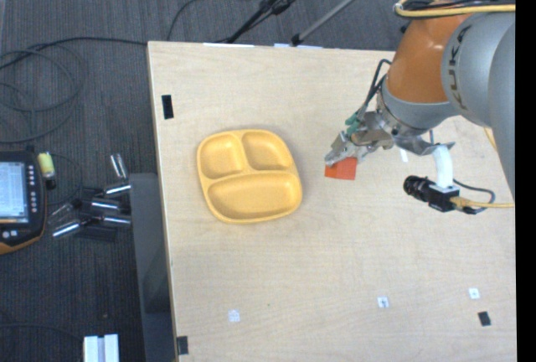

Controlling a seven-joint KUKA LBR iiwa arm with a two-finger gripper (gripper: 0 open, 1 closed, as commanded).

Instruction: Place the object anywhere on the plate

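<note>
One orange block (341, 170) sits on the bench (335, 285) just right of the yellow three-section plate (249, 175), not on it, with the end effector (345, 149) right over the block's top edge, though honestly I can't tell how wide it's set or if it's gripping.

I see my arm (456, 59) reaching in from the right, its orange band above the wrist, the wrist bent down and leftward. My gripper (343, 152) sits low, fingers pointing left.
</note>
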